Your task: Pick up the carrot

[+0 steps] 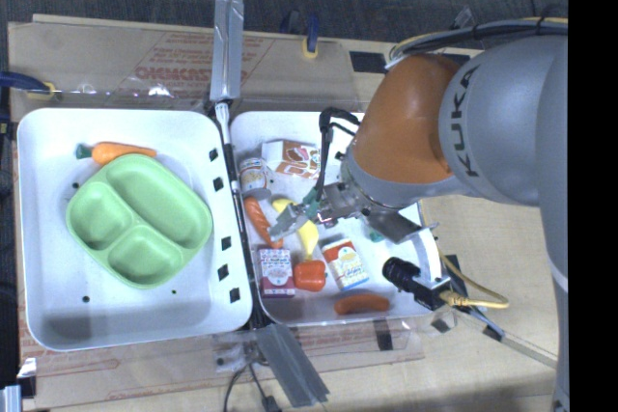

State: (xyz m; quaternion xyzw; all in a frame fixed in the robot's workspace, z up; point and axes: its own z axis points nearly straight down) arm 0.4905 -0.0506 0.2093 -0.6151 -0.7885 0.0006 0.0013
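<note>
The carrot [124, 151] lies in the left bin [48, 304], close to its far wall, touching the far rim of the green divided plate [140, 219]; its leafy end points toward the bin's left wall. The gripper [294, 217] hangs over the right bin [290, 121], near that bin's left wall, above a clutter of toy food: an orange sausage-like piece [257, 219], a yellow piece [305, 236], a small can [252, 175] and cartons. Whether its fingers are spread or closed cannot be told. Judged from this layout, the arm is well apart from its target and would have to cross the divider between the bins.
</note>
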